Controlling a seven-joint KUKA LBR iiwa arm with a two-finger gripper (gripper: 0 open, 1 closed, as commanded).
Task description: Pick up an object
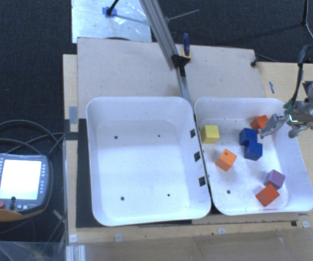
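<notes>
Dark carpeted floor [25,48] around a pale wooden bench [221,64].

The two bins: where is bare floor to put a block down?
The left bin is bare across its floor. In the right bin, free floor lies along the near rim between the orange block and red block. It is crowded around the blue blocks, near the gripper.

gripper [270,126] low, arm reaching from right
</notes>
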